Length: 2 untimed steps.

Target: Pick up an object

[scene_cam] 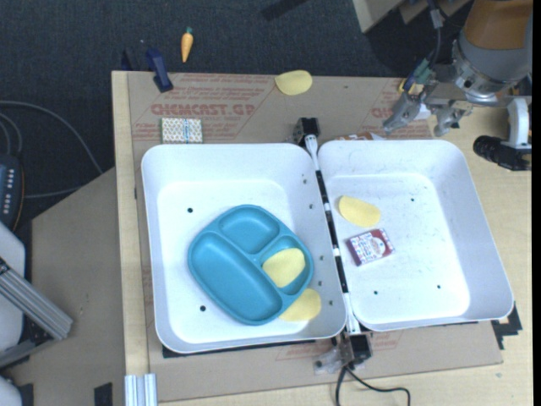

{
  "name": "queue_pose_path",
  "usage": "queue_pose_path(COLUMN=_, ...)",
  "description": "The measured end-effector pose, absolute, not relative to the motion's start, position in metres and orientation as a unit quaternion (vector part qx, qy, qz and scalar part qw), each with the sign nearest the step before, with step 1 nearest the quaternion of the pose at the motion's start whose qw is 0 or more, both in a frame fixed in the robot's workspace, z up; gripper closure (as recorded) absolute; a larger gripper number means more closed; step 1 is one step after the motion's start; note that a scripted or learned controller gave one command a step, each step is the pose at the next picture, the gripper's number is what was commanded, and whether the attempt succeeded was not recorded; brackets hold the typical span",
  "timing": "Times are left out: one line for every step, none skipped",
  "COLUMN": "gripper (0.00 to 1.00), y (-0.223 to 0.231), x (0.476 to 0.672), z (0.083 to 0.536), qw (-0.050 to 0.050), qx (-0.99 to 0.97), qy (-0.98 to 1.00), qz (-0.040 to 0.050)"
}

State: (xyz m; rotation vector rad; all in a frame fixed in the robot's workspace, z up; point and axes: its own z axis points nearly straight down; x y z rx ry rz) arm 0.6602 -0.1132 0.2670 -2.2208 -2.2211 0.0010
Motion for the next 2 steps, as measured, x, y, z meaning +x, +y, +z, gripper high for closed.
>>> queue_pose_path(gripper=0.00, y=-0.124, x=0.593, z=0.193, qw=0.001, qx=-0.707, qy=-0.707, qz=0.0010)
queue_pose_path(gripper=0.00, y=-0.095, x=0.575, z=0.084, qw=0.000, qx=-0.707, qy=-0.707, qz=-0.0001)
